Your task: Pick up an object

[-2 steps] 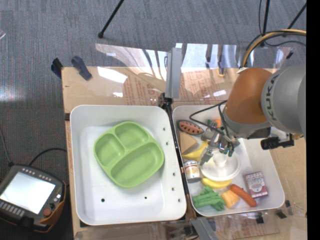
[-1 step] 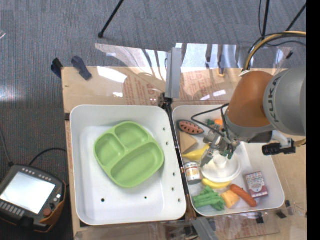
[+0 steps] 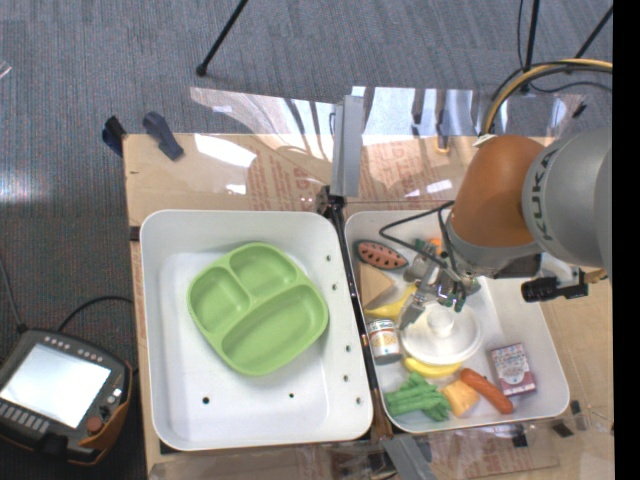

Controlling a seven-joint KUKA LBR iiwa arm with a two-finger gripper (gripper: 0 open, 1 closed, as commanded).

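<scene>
the gripper point(image 3: 441, 295) hangs over a round white bowl point(image 3: 440, 341) in the right bin point(image 3: 545, 353). the bowl is plain and shallow. i cannot tell the gripper's state.

Banana point(image 3: 432, 367) — mostly hidden beneath bowl point(image 3: 441, 340)

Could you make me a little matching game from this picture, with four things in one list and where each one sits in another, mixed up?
Things:
1. green tray
2. small box
3. can
4. watermelon slice

Places:
A. near right corner of the right bin
B. far left of the right bin
C. left bin
D. against the right bin's left wall, about midway

Pairs: 1-C, 2-A, 3-D, 4-B
</scene>
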